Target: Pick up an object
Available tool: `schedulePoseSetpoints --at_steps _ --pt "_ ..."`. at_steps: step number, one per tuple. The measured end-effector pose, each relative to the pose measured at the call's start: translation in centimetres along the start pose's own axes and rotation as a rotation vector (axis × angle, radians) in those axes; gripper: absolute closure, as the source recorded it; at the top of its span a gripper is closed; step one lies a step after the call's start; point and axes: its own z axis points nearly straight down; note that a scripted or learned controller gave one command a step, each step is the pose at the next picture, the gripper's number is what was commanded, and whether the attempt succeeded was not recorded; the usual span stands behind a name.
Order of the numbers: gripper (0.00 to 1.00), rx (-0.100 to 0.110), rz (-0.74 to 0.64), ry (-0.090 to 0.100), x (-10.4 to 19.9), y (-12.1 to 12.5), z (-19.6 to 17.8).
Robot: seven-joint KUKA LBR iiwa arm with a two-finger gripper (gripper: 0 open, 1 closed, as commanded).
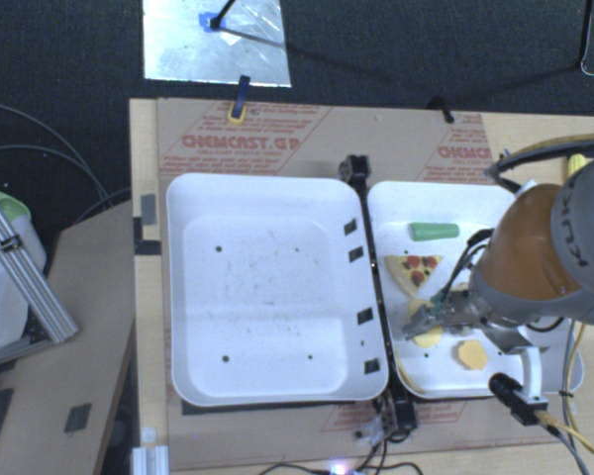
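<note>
The right bin [445, 194] holds a green block [434, 232] near its far wall and a pizza-slice toy [416, 268] just below it. A pale yellow piece [428, 338] and a round yellow piece [472, 354] lie near the front wall. My gripper [423, 317] is down inside this bin, low over its left side. It sits right above the pale yellow piece and just in front of the pizza slice. The arm's wrist hides part of the bin floor to the right.
The left bin [267, 188] stands beside the right one, with a black divider clip strip [371, 265] between them. The orange-banded arm [525, 255] covers the right bin's right half. Cables [559, 428] run along the bench front right.
</note>
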Motion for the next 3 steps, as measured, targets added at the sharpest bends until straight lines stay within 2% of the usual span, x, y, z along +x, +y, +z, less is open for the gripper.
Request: schedulePoseSetpoints --at_steps 1,2,3 --pt "0.0 -0.011 -0.005 -0.003 -1.4 4.6 -3.5" --pt "0.0 -0.012 -0.014 0.002 6.5 4.3 -9.8" --pt "0.0 -0.01 0.003 -0.004 -2.6 1.7 0.8"
